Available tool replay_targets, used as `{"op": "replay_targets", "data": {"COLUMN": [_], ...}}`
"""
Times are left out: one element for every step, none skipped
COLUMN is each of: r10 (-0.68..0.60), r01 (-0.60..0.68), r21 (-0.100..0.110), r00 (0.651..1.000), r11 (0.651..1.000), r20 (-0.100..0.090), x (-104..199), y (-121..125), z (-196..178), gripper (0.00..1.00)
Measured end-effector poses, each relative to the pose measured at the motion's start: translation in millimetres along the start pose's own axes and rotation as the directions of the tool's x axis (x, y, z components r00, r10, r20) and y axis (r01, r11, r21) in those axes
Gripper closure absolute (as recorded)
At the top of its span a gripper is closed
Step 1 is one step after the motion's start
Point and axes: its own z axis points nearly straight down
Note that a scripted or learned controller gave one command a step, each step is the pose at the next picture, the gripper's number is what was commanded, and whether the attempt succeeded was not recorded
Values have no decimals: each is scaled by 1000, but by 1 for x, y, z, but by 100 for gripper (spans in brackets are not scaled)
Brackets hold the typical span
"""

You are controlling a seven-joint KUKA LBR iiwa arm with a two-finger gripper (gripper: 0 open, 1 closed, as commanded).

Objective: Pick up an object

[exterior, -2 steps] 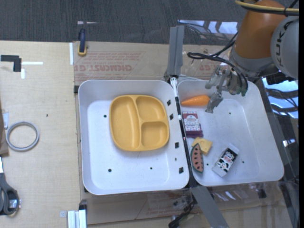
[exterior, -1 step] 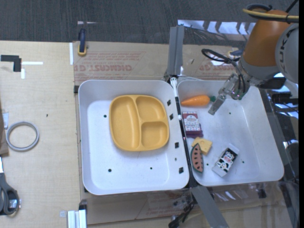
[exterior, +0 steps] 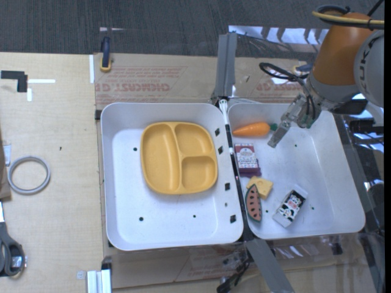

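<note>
In the right bin [exterior: 330, 182] lie an orange toy carrot [exterior: 252, 129] at the back left, a small red packet [exterior: 246, 159], a yellow cheese wedge [exterior: 263, 187], a watermelon slice [exterior: 253, 202] and a black-and-white milk carton [exterior: 289, 207]. My gripper [exterior: 276, 138] hangs over the back of this bin, just right of the carrot's green end, tilted down toward the lower left. I see nothing held in it. The grey arm with its orange band [exterior: 342, 54] reaches in from the upper right.
A yellow divided plate [exterior: 179, 157] lies in the left bin [exterior: 122, 212]. On the bench to the left are a grey tape ring [exterior: 27, 174] and scissors [exterior: 9, 258]. A metal divider [exterior: 225, 66] stands behind the two bins.
</note>
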Motion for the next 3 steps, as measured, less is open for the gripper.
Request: {"op": "replay_targets", "data": {"r10": [-9, -289, -291], "r01": [9, 289, 290], "r21": [0, 14, 9], "r00": [1000, 957, 957], "r11": [1000, 957, 957], "r20": [8, 12, 21], "x": [12, 7, 5], "y": [14, 11, 14], "z": [55, 54, 47], "gripper": [0, 0, 100]}}
